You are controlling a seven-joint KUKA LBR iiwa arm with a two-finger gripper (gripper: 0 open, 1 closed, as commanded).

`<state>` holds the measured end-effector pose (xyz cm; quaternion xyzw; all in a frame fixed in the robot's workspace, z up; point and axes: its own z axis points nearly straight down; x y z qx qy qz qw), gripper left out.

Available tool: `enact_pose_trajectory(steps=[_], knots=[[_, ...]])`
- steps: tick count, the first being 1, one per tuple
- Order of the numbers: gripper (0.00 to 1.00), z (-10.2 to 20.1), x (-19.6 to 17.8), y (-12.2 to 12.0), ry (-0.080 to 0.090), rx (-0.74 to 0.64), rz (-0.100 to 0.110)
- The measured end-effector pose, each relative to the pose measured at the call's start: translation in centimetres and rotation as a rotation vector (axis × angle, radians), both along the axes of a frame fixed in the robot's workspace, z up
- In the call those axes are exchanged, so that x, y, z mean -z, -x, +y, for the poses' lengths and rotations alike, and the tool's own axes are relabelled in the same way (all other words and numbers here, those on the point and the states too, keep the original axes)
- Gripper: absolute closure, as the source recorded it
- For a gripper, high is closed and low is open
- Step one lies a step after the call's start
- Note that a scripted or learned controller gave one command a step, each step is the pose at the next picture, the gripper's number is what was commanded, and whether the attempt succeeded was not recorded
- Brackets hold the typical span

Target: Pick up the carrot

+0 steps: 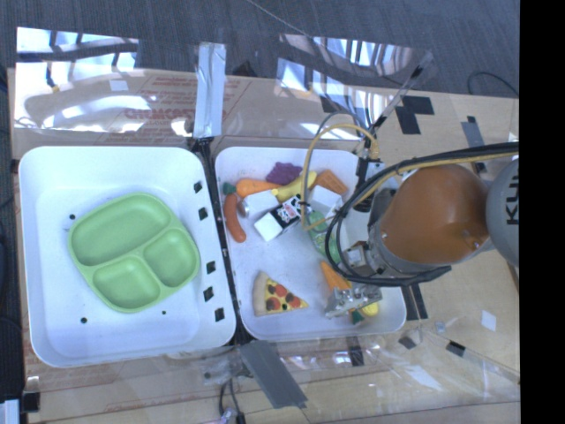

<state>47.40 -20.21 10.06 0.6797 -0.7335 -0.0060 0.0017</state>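
Well, you'll find much of the right bin (265, 325) covered by the arm (433, 215): its orange band and cables sit over the bin's 3 o'clock side and hide whatever lies beneath. The gripper (351, 303) is low in the bin at about 5 o'clock, a blurred metallic cluster; you cannot tell how it is set or whether it has hold of anything. An orange piece (334, 277) touches its upper edge and a bit of yellow and green (369, 309) shows at its right, both too cut off to name.

The carrot (252, 186) lies at the bin's 11 o'clock, just beside a purple toy (284, 172), well apart from the gripper. A reddish sausage shape (233, 217) lies along the bin's 9 o'clock wall, below the carrot. A black and white box (277, 218) sits near centre, a pizza slice (278, 295) at 7 o'clock.

In the left bin (44, 325) you see a green divided plate (132, 250).
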Motion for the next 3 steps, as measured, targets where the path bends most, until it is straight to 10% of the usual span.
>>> enact_pose_trajectory(steps=[1,2,3], knots=[[0.00,-0.1,-0.3,-0.2,0.003,0.000,-0.007],[1.00,0.2,-1.3,-0.4,0.001,-0.006,-0.007],[1.00,4.0,-7.4,-1.6,0.005,-0.123,-0.013]])
